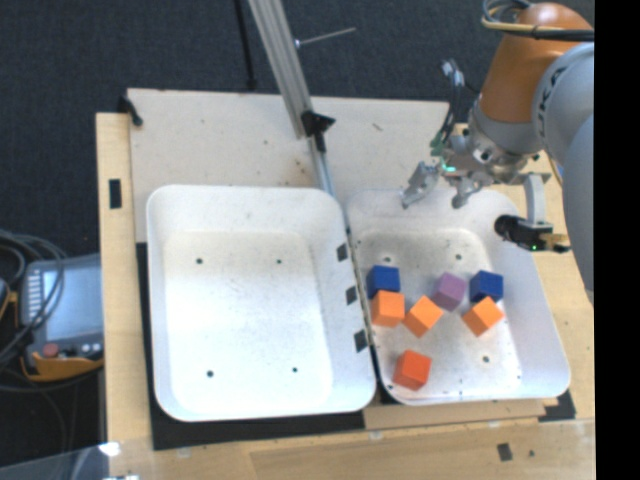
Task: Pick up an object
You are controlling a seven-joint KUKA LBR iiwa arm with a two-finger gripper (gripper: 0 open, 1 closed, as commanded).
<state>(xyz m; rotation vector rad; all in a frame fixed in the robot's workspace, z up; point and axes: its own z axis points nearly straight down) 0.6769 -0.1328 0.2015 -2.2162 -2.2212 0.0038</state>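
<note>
Hovering above the far rim of the right-hand bin (545,353), the gripper (438,192) is standing with its two fingers spread apart and nothing between them; the grey arm (575,98) with its orange band (525,63) is reaching in behind it.

Below the gripper and nearer the camera, seven small cubes are lying loose on the bin floor. A blue cube (383,278) is sitting closest, just left of the gripper's line, and is touching an orange cube (388,308) directly in front of it. Beside that pair, a second orange cube (424,315) is resting against a purple cube (451,291). Further right, another blue cube (487,285) is abutting an orange cube (483,316). A reddish-orange cube (412,369) is lying farthest from the gripper, apart from all the others.

The cubes are appearing to be light, rigid blocks with flat matte faces, so they are probably tolerating a firm pinch without slipping or deforming. A hold across two opposite flat faces is looking best, with the fingers squared to the sides. The lone reddish-orange cube is offering free space on every side; the paired cubes are leaving only their outer faces open.

Left of the gripper, the other bin (165,218) is lying beside this one, beyond a slanted metal rail (285,58).
</note>
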